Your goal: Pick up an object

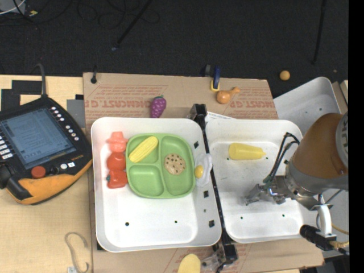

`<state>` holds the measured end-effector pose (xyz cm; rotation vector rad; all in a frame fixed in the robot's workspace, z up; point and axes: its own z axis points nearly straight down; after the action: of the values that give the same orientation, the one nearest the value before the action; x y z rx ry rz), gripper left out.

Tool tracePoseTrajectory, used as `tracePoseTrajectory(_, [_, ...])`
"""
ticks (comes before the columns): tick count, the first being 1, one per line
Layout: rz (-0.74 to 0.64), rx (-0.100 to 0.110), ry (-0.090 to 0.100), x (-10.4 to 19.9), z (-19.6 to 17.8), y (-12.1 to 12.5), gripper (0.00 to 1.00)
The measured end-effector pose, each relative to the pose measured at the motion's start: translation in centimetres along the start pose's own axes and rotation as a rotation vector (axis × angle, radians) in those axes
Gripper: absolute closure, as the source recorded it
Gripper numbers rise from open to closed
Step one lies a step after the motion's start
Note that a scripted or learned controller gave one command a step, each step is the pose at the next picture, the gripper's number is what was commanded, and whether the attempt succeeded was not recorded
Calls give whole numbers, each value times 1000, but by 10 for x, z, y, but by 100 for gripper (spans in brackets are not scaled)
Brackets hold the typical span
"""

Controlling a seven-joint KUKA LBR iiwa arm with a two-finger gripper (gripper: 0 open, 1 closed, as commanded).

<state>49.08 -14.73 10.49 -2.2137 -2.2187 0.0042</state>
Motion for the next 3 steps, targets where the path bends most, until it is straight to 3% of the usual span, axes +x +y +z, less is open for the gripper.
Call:
tracePoseTrajectory(1, [1,-4,-2,2,18,0,0])
tracePoseTrajectory(2, [8,-5,-1,0,7,0,100])
tracePoseTrajectory(3, [4,-9,-4,-9,-51,4,100])
